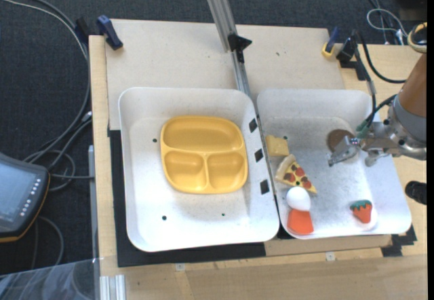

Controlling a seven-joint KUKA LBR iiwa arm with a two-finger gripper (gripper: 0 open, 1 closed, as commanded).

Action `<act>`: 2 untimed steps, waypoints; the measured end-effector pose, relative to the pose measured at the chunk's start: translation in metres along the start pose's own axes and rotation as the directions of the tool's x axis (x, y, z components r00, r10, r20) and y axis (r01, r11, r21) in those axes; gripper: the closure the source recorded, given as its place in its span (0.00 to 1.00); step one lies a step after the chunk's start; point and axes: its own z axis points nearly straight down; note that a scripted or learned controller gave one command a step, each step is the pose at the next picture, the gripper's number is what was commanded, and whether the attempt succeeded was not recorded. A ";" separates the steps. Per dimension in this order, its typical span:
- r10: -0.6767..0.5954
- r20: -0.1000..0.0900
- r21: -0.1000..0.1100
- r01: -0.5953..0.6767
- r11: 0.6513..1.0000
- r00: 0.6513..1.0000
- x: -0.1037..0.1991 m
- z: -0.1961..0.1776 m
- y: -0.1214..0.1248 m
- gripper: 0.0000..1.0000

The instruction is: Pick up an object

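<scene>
Gripper (347, 151) hangs low over right bin (319, 103) by a brown round piece (338, 138), fingers state we cannot tell, so we judge approach step, & next we need descent onto it w/ care, pizza slice (296, 175) nearby.

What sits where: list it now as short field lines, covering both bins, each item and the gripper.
left bin: holds a yellow three-compartment plastic plate
right bin: holds five small items
by divider: pale yellow cheese-like block, toy pizza slice below it
front edge: white egg-shaped toy touching an orange piece
front right: red toy strawberry
brown round object: next to the gripper
gripper: low over right bin, grasp unclear
</scene>
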 end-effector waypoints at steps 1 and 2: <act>0.000 0.000 -0.001 0.000 1.000 1.000 0.000 0.000 0.000 0.00; 0.001 -0.001 0.005 -0.001 1.000 1.000 0.008 0.046 0.002 0.00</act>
